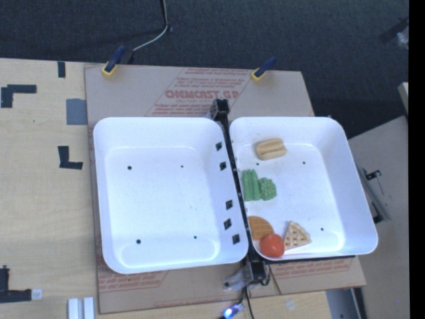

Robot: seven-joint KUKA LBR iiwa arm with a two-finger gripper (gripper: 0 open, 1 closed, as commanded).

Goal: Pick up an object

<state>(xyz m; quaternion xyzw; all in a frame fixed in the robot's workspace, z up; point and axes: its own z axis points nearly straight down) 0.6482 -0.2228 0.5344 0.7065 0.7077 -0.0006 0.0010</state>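
The right bin (332, 178) holds several toy foods. A tan bread roll (270, 149) lies near its back left. A green leafy piece (256, 186) rests against the left wall at mid depth. At the front left corner sit an orange-brown round piece (259, 226), a red tomato (271, 246) and a tan waffle-like wedge (297, 235), close together.
The left bin (159, 191) stands beside the right one, their walls joined by black clips (230, 205). Both rest on a cardboard sheet (199, 92) clamped at the back by two yellow-and-blue clamps. A cable (159, 18) runs off the back.
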